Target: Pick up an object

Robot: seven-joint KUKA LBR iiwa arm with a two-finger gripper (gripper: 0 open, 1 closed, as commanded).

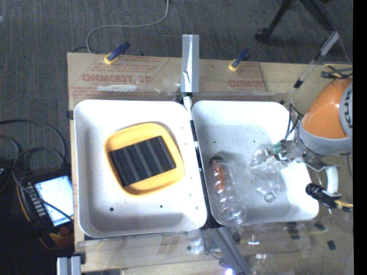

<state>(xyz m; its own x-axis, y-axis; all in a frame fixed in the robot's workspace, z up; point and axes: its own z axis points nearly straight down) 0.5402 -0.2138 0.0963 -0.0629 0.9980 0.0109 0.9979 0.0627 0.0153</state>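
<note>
Bins sit side by side on the bench, and from the overhead camera we see the left bin (92,130) holding a yellow tray (123,187) with a dark ribbed insert (142,161), lying slightly turned near the bin's middle. The right bin (241,119) holds two clear things: a plastic bottle (225,189) lying along the left wall, its neck toward the far side and its base near the front rim, and a crumpled clear piece of plastic (265,169) toward the right half of the bin, just beside the arm's wrist.

We see the arm (330,122) coming in from the right, its orange band over the bin's right rim. The gripper (285,152) is down at the right side of this bin, close against the crumpled plastic, but glare and the transparent material blur the tip, so we cannot tell how its hand is set, nor whether anything is pinched in it.

Behind the bins we note a cardboard sheet (132,76) with two blue-and-yellow clamps (116,52) on its far edge
</note>
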